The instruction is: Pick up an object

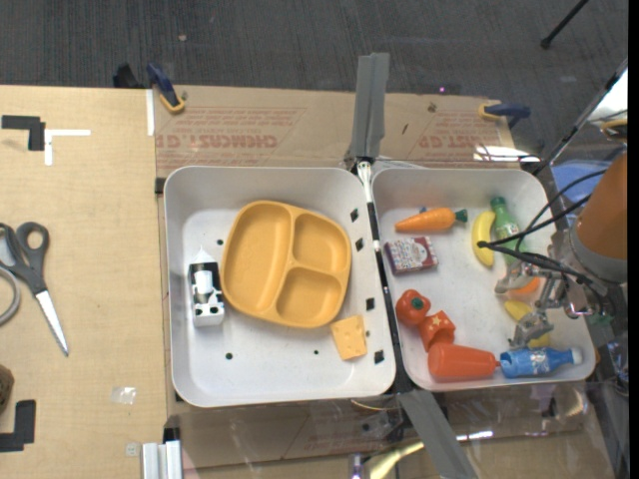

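My gripper (531, 305) hangs low over the right side of the right bin (451, 193), below the orange-banded wrist (607, 218). Under and beside it lie a small yellow piece (515, 310) and an orange-pink piece (516, 286), partly hidden by the gripper. Just below it a blue bottle (539, 361) lies on its side. Nearby are a yellow banana (482, 239), a green bottle (502, 219), a carrot (427, 220), a red packet (410, 255), a red pepper (411, 306), a small red-orange piece (436, 326) and an orange cone-shaped object (461, 362).
The left bin (190, 193) holds a yellow divided plate (287, 263), a black-and-white box (207, 295) and a cheese wedge (348, 337). Scissors (38, 277) lie on the bench at far left. Cables (544, 230) run from the arm across the right bin's rim.
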Motion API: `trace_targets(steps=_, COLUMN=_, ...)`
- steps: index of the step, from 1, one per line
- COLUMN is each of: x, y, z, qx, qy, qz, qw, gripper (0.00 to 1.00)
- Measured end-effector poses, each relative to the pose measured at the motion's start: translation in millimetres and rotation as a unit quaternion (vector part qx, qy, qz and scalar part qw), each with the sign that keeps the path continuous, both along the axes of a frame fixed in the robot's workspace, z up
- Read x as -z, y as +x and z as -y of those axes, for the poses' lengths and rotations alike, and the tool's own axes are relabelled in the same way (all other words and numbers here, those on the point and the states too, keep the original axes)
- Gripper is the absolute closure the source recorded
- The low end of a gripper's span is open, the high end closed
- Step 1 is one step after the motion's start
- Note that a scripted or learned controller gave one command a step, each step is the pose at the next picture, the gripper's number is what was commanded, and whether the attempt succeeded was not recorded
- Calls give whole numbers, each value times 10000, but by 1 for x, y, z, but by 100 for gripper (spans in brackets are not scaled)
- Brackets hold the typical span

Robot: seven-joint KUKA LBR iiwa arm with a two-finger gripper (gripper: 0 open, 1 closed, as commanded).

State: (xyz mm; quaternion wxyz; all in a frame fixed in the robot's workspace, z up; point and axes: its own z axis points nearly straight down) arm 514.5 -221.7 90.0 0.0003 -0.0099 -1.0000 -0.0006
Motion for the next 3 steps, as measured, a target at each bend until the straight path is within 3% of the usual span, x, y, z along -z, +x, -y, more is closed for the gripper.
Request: trace_targets(steps=3, x=-1, y=9, z=-1, qx=-38, qy=-5, qz=13, qw=10000, gripper=0)
